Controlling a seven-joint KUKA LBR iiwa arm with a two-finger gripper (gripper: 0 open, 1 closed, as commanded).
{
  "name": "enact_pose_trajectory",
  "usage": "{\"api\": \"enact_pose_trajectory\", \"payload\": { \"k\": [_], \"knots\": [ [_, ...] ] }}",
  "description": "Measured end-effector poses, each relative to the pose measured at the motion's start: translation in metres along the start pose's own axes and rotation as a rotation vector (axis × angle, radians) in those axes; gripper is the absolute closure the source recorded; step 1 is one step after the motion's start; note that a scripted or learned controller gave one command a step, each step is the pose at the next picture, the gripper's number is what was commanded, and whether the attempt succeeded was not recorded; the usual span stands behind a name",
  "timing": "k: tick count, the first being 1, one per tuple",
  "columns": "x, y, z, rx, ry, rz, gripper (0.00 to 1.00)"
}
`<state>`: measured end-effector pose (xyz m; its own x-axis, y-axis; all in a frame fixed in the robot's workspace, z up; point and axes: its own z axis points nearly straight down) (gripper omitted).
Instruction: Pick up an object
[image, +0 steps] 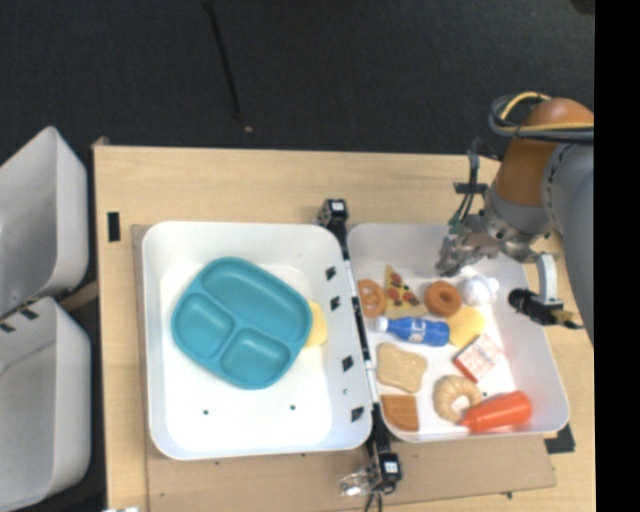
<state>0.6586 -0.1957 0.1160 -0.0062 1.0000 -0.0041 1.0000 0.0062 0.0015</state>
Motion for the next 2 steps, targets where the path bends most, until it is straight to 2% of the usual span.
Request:
{"api": "enact_pose_trajectory", "payload": {
  "k": [2],
  "knots": [
    [-0.004, 0.0, -0.124, -0.003, 0.002, 0.004, 1.0]
  ]
}}
